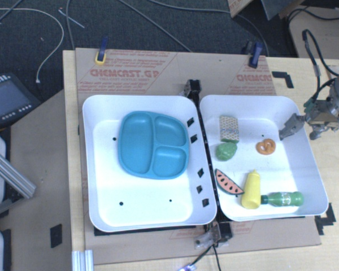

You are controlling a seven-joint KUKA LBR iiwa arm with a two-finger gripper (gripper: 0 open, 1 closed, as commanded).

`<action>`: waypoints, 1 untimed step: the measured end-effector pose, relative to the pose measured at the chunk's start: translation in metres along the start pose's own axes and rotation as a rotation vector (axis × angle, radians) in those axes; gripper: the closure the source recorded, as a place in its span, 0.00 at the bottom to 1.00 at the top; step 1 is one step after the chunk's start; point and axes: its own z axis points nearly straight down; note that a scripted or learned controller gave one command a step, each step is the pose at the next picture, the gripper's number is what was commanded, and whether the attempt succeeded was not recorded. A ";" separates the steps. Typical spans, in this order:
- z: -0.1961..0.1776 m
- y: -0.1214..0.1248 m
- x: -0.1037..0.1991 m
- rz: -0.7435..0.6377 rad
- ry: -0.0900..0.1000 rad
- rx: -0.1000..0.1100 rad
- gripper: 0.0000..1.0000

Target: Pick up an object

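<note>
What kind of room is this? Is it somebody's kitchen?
Probably a robot lab, not a kitchen. Two white bins sit on a bench, a robot's gripper reaches in, loose cables lie on the floor, and the watermelon slice looks like a toy.

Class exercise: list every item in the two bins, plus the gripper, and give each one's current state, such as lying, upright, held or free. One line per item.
Blue plate: lying flat in the left bin, nothing on it.
Sponge: flat in the right bin, free.
Green lump: resting just below the sponge.
Pretzel: flat, free.
Watermelon slice: flat, free.
Yellow bottle: on its side.
Green bottle: on its side.
Gripper: over the right bin's right edge, holding nothing.
</note>
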 end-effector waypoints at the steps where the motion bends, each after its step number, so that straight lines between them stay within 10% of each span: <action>1: -0.008 0.003 0.001 -0.004 -0.003 -0.014 0.00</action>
